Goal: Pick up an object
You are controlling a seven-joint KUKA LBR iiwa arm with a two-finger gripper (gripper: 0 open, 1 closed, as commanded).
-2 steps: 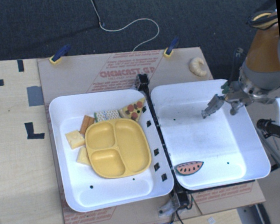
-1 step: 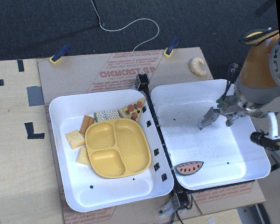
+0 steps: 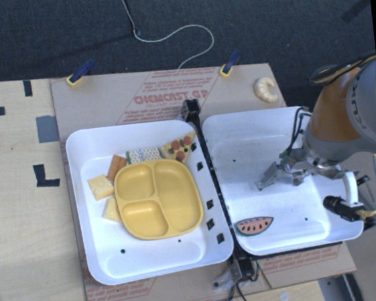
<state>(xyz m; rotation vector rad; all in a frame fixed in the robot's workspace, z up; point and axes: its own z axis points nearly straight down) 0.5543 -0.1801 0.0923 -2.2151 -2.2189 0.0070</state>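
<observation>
the gripper point(image 3: 267, 179) hangs over the middle of the right bin point(image 3: 240, 130) with its fingers close together and nothing between them, so it grips no object as things stand. the nearest candidate is the watermelon slice point(image 3: 254, 225), lying flat on the bin floor near the front wall, just below and a little left of the fingertips and apart from them. the likely failure, as i judge it, is a descent straight down from here: the fingers would meet bare white plastic beside the slice, or clip its rind edge and skate it toward the wall. the slice looks thin and flat, so narrow jaws may also slide over it and not get around it. the arm point(image 3: 336, 119) reaches in from the right, the orange band above the wrist, the tool angled down and leftward. farther left, past the divider, the yellow divided plate point(image 3: 158, 198), crackers point(image 3: 102, 187) and a pizza slice point(image 3: 181, 147) sit in the left bin point(image 3: 80, 152), well apart from the gripper.
</observation>
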